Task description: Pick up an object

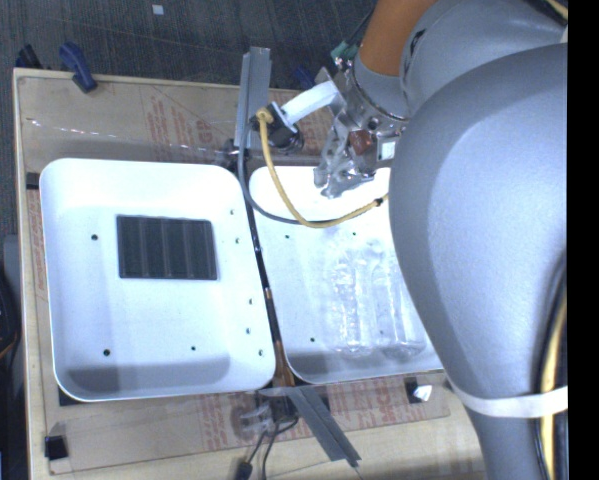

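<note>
Two clear plastic bottles (371, 303), lying side by side

the grey arm (479, 218) is reaching in from the right, its broad housing occupying the right side of the camera view. the orange band (404, 13) is sitting above the wrist near the top edge. the wrist is angling down and leftward, and the claw (341, 176) is hanging at its end with its tips pointing downward.

White bins (79, 198); dark ribbed panel (167, 247); clear bottles (369, 298); yellow cable (279, 193); grey arm (479, 218), orange band (404, 13).
</note>
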Robot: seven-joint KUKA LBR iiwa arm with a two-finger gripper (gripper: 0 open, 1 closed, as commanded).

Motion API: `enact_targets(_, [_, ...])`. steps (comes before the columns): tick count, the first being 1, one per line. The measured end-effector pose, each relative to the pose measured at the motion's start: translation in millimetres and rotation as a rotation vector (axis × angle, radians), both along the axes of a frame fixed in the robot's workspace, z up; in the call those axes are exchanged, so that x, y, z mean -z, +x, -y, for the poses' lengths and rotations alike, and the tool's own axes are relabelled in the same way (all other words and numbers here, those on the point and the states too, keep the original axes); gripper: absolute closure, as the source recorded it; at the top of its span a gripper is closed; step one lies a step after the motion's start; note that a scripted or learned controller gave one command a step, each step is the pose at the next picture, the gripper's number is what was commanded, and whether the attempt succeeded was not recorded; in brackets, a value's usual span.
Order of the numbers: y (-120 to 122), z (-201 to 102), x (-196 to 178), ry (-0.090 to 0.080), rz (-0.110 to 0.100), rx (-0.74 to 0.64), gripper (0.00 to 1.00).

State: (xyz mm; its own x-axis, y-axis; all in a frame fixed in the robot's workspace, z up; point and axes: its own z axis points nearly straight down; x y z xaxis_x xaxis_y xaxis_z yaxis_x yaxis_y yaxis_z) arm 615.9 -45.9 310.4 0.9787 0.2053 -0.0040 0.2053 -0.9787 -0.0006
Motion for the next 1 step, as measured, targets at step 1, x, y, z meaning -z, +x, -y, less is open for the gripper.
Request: enact_targets(1, [-32.3,63.7,7.2,0.004,-0.004,-0.012,1.00])
